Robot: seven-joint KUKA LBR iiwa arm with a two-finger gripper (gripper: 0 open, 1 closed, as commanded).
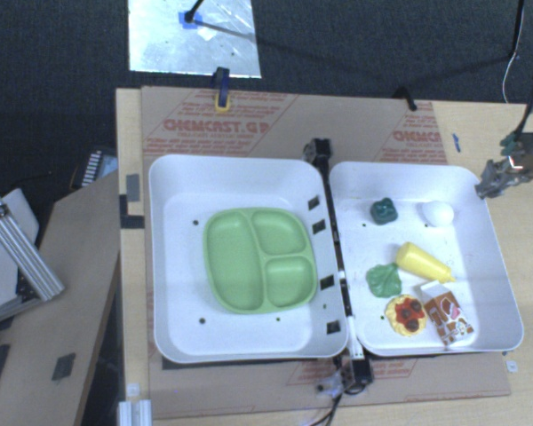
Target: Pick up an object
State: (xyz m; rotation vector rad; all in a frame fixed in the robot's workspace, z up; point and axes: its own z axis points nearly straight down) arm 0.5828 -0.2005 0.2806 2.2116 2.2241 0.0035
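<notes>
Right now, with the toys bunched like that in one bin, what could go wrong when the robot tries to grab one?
The pizza slice, carton, yellow cone and green leaf lie close together, so the tool might nudge neighbours or catch two. The white egg could roll away.

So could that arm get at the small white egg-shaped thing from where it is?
Probably yes. The small white egg-shaped object lies in the right white bin, nearest the tool at that bin's far right corner, with nothing over it and open floor around it.

white bins [173,193], pale green tray [258,260], yellow cone [423,262], dark teal block [384,210], white ball [438,213] — brown-white carton [448,316], red-yellow pizza [406,315]
</notes>
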